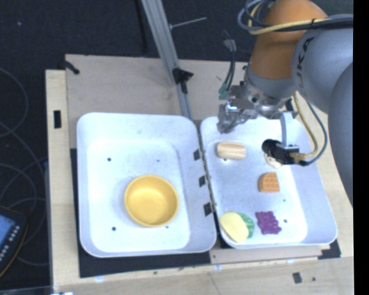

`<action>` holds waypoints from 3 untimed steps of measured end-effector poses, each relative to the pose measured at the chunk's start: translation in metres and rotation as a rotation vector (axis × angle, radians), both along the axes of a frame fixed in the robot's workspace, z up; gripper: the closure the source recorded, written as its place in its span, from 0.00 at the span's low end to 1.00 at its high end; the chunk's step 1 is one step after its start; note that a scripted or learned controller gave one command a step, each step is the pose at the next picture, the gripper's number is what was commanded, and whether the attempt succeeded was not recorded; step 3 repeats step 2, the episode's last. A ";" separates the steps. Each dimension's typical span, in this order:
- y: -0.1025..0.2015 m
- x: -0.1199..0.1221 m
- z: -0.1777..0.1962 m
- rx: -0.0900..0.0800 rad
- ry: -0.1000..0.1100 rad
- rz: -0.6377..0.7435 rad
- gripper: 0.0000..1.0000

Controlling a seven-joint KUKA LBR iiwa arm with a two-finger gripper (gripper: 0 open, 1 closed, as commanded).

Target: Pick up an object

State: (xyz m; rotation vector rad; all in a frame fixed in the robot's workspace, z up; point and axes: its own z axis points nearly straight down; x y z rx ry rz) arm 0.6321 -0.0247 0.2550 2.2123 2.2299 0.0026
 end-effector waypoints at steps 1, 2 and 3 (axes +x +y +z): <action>0.054 -0.001 -0.014 -0.001 0.003 -0.001 1.00; 0.103 0.003 -0.004 0.001 0.000 0.000 1.00; 0.103 0.003 -0.004 0.001 0.000 0.000 1.00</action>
